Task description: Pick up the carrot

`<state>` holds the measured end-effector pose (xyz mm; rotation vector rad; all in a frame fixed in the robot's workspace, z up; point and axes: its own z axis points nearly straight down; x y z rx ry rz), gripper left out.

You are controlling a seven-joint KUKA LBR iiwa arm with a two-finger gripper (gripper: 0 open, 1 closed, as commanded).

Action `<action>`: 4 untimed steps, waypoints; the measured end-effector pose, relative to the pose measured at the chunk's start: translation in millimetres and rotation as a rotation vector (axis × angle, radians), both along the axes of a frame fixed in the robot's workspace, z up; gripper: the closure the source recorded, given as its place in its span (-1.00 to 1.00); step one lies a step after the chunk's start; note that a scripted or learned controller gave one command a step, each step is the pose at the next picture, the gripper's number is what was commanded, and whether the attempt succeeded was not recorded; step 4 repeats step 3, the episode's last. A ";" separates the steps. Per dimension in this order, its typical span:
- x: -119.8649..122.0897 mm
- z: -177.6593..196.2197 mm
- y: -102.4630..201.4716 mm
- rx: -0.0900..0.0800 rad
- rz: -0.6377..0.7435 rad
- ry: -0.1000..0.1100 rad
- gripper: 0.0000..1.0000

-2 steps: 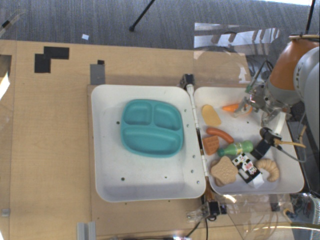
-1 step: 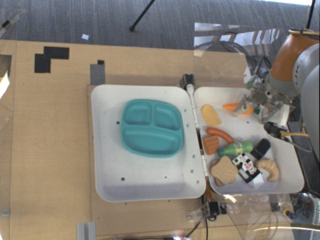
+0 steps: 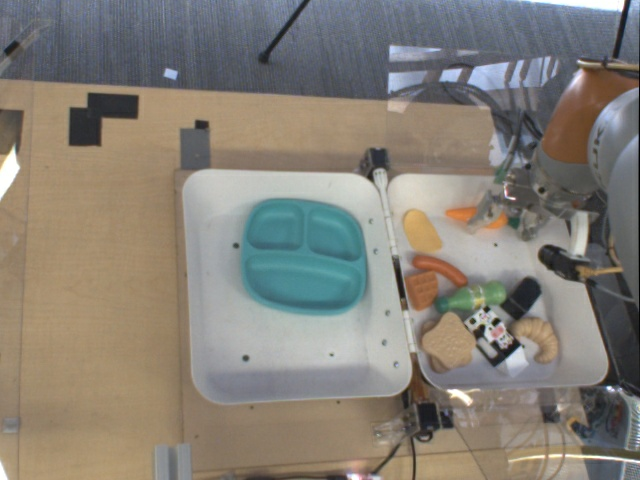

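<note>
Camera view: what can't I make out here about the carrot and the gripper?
- Carrot: in the right bin, its far end is hidden under the gripper, so a grasp cannot be confirmed.
- Gripper: the fingers are small and blurred against the wrist hardware.
- Arm: cut off by the right edge.
- Black-and-white toy: too small to identify.

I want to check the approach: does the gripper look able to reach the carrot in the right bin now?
Probably yes. The gripper is already at the carrot, near the far edge of the right bin; the yellow piece and sausage lie apart from it.
</note>
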<state>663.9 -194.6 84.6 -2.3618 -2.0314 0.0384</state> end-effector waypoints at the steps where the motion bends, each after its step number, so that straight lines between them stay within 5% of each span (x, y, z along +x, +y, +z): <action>1: 1.5 11.1 2.3 0.004 0.002 -0.002 1.00; 2: 0.7 10.3 1.9 0.002 0.003 0.001 -1.00; 3: 3.5 23.1 3.0 0.001 0.005 -0.008 1.00; 4: 3.5 23.1 3.0 0.001 0.005 -0.008 1.00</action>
